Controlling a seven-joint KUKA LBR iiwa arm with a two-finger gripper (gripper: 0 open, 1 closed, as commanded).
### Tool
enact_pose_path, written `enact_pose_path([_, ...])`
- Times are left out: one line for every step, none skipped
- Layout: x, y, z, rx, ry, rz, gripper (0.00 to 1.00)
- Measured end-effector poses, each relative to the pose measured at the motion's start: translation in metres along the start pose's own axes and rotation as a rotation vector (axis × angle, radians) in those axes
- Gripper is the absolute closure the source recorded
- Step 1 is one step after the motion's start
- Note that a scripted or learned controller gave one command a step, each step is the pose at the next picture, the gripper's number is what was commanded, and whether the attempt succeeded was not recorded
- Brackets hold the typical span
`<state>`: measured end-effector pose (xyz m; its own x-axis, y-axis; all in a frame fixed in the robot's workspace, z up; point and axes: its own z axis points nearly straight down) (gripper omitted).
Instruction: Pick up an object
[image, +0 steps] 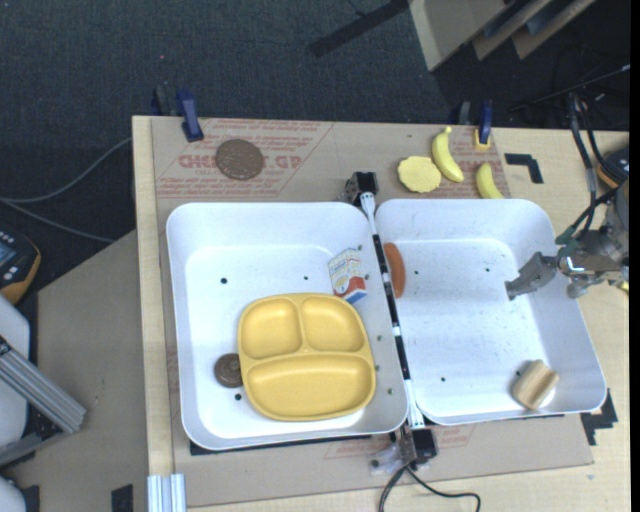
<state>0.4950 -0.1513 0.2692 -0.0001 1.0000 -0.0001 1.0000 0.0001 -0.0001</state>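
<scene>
We see the tool (530, 280) over the right bin's (470, 330) right wall, partly cut off by the frame; we cannot tell its state. A bun (534, 384) lies in that bin's near right corner, a sausage (395, 270) half hidden at the divider.

- A flat tan cardboard-covered bench top (160, 300) with red printing is shown.
- Two shallow white plastic bins, left (190, 300) and right (570, 330), are set side by side on it, touching.
- Behind them are laid a round brown disc (239, 158), a yellow lobed piece (419, 174) and two yellow toy bananas (447, 155) (488, 181).
</scene>
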Motion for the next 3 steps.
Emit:
enact_pose_path([0.007, 0.051, 0.192, 0.002, 0.001, -0.002, 0.0])
enact_pose_path([-0.063, 0.128, 0.183, -0.006, -0.002, 0.0, 0.0])
enact_pose_path([0.002, 0.166, 0.18, -0.006, 0.001, -0.008, 0.0])
